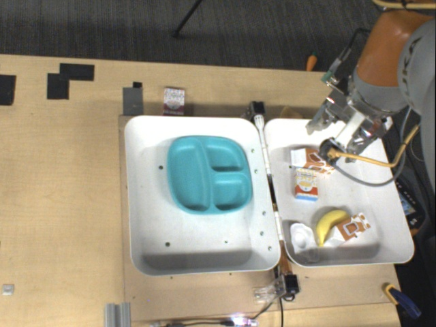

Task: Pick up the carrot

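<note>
Gripper (pixel 337 135) hung over the far end of the right bin (pixel 402 251); how wide it stood, or whether it held anything, could not be told. Which item was the carrot was uncertain. The likeliest, a mottled orange-brown piece (pixel 315 161), lay just below-left of the tool, touching a boxy carton (pixel 306 184), with a smooth curved banana (pixel 329 223) nearer the camera.

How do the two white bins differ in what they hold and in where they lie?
The left bin holds one large thing, a teal divided plate; the right bin holds several small things, among them a banana and a small carton. The left bin lies far from the arm, while the gripper hangs over the far end of the right bin. Both are shallow, white and set side by side.
</note>
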Action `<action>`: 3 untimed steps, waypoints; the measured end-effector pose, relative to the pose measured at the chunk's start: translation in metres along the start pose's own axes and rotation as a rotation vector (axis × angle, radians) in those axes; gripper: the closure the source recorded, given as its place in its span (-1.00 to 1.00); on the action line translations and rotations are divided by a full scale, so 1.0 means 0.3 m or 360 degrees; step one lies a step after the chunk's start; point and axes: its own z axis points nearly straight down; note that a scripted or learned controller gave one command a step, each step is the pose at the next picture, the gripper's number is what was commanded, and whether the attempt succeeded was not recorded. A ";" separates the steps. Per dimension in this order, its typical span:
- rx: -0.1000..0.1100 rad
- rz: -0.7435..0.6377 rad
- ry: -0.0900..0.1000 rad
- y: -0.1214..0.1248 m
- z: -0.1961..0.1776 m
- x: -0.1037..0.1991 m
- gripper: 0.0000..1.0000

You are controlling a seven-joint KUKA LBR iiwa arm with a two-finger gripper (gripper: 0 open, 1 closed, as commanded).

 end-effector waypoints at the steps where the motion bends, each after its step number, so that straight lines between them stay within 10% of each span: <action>1: 0.0004 -0.0002 -0.0002 -0.003 0.006 0.001 -1.00; 2: 0.0019 0.0057 -0.0021 0.229 0.367 -0.213 -1.00; 3: 0.0005 0.0512 -0.0002 0.284 0.370 -0.072 -1.00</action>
